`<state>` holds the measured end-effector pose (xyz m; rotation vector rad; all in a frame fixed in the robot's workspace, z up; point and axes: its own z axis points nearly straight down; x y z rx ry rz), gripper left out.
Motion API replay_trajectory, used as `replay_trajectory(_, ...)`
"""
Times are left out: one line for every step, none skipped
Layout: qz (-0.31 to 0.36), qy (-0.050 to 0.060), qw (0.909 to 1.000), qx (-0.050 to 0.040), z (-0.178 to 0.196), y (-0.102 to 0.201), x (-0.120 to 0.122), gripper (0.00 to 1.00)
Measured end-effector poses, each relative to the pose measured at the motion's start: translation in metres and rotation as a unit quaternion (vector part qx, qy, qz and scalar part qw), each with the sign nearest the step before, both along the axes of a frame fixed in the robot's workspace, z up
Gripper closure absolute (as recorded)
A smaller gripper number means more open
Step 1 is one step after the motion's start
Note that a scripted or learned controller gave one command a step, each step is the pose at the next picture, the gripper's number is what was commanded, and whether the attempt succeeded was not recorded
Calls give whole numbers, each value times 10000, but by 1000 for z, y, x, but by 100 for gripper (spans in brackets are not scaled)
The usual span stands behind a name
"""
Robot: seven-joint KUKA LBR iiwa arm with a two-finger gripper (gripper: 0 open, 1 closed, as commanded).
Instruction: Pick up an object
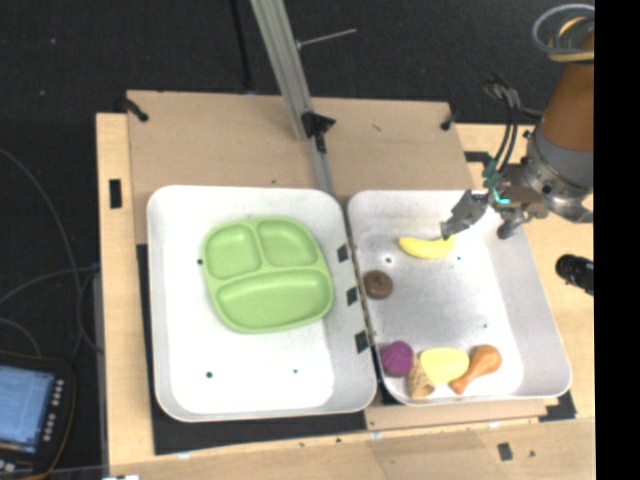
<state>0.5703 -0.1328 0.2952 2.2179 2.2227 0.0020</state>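
Note:
My gripper (pixel 486 218) hangs over the upper right part of the right bin (pixel 520 308). It stands open with nothing between its fingers. Its left finger (pixel 462 213) is just above and to the right of a yellow banana (pixel 427 247), which lies on the bin floor. A brown round object (pixel 377 284) rests near the bin's left wall. Along the front wall lie a purple object (pixel 397 357), a pale yellow piece (pixel 443 362), an orange drumstick-shaped piece (pixel 477 364) and a small tan piece (pixel 419 385).
The left bin (pixel 180 368) holds a green divided plate (pixel 268 273). A metal post (pixel 285 63) slants up from between the bins at the back. The middle of the right bin is bare floor.

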Motion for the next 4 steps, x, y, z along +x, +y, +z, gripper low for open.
replay_trajectory(-14,33,10000,-3,-62,4,2,0)
replay_trajectory(-18,25,10000,-5,-105,6,1,0)
replay_trajectory(-17,32,10000,-3,-148,3,-2,0)
replay_trajectory(-45,-10,10000,-6,-134,2,1,100)
